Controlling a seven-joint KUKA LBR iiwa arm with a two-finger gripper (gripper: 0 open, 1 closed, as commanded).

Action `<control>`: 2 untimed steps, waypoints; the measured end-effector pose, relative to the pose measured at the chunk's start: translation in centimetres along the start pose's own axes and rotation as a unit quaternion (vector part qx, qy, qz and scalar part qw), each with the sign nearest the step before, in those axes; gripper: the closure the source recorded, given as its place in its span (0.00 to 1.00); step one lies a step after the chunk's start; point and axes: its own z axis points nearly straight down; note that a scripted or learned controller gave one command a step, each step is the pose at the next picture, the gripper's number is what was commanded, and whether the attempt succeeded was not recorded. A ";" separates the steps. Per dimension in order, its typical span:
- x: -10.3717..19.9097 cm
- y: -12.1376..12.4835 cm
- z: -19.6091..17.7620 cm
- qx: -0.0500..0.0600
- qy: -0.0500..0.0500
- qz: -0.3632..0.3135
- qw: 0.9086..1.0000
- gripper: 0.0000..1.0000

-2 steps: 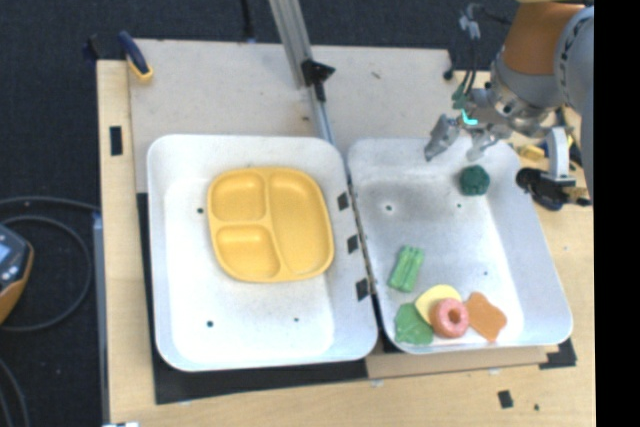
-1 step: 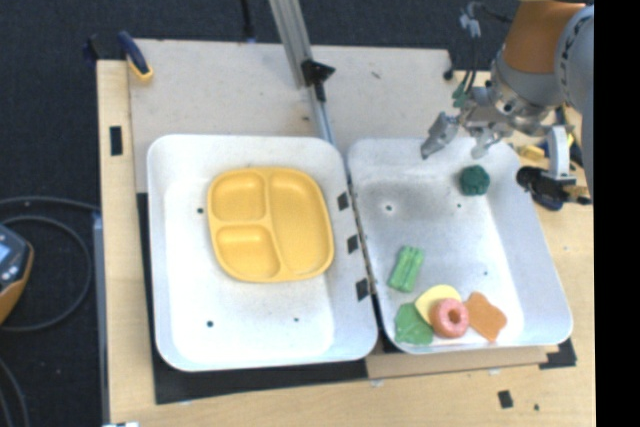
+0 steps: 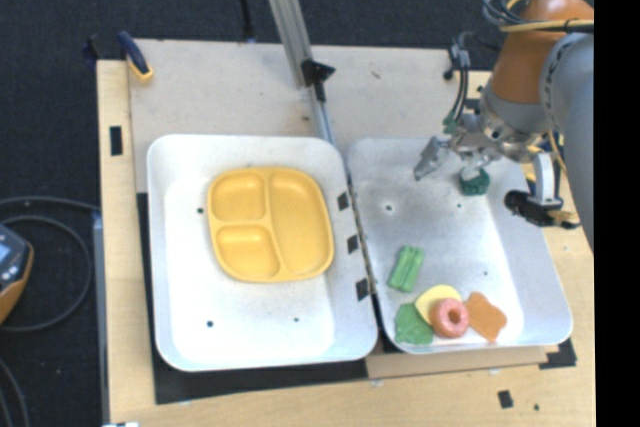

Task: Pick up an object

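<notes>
Overhead, gripper near right bin's far edge

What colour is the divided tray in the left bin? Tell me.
Yellow; the divided tray shows plainly in the camera view, lying in the left bin.

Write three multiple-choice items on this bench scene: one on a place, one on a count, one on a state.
1. Where does the yellow plate lie?
A. left bin
B. right bin
C. bare bench

2. How many compartments does the plate have?
A. two
B. three
C. five

3. How does the pink ring lie?
A. alone at the right bin's far edge
B. on the plate
C. bunched with other toys at the near edge

Answers: 1 A, it sits inside the left bin. 2 B, two ridges split it into three. 3 C, it touches a yellow piece, with an orange piece close beside it, in the right bin.
</notes>
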 end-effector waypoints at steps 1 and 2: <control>-0.1 0.0 5.2 -0.001 0.000 0.000 1.000 0.00; -0.2 0.2 3.7 -0.004 -0.001 -0.001 1.000 1.00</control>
